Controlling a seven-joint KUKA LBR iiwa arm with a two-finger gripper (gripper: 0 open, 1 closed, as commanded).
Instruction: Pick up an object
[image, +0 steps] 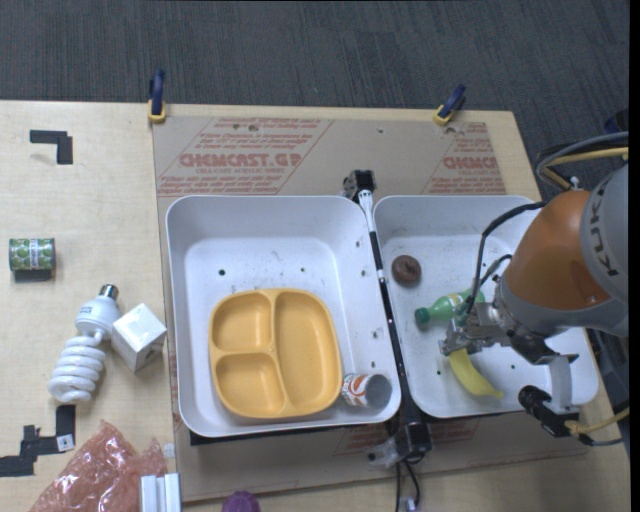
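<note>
The right bin (440, 232) holds a yellow banana (473, 376) near its front, a green bottle (438, 310) lying on its side in the middle, and a brown round object (406, 268) toward the back left. My gripper (462, 338) hangs low over the bin, right at the banana's upper end and just in front of the bottle. The grey and orange wrist hides most of the bottle's right part. Whether anything sits in the gripper cannot be made out.
The left bin (260, 235) carries a yellow divided plate (275, 352) and a small tipped cup (364, 390) in its front right corner. On the bench to the left lie a light bulb (80, 352), a white cube (138, 335) and a green can (32, 256).
</note>
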